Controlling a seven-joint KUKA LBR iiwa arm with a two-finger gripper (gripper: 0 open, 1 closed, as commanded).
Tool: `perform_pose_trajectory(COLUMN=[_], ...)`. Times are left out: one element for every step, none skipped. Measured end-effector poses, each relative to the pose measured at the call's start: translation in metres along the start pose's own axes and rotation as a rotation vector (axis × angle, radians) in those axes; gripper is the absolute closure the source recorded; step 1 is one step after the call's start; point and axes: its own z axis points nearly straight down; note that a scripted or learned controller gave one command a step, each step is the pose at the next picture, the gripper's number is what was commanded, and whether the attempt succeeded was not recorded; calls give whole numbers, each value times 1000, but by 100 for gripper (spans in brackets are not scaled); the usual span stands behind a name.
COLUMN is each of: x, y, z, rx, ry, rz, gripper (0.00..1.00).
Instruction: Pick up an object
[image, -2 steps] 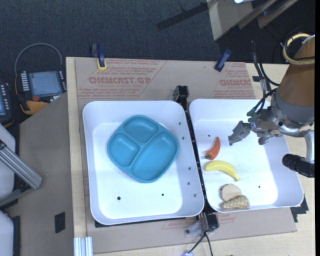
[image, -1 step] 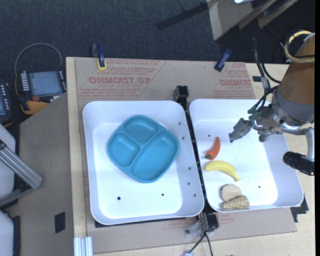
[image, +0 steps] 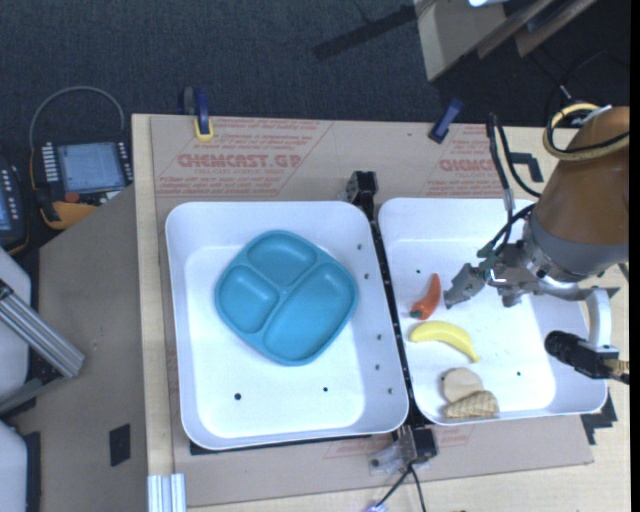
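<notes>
Hovering just right of the red pepper (image: 428, 296), with the banana (image: 445, 339) below it in the right bin (image: 520, 385), the gripper (image: 468, 287) holds nothing, and descending off-centre could nudge the pepper aside.

Plate (image: 287, 296) in left bin (image: 190, 400)

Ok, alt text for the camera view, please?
The arm's end effector hovers in the right bin near a red pepper, a banana and a bread piece. A blue divided plate fills the left bin.
</notes>
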Motion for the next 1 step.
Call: perform_pose_trajectory(x=[-3], y=[3], z=[60], rx=[-1], ry=[0], rz=[0], gripper=[0])
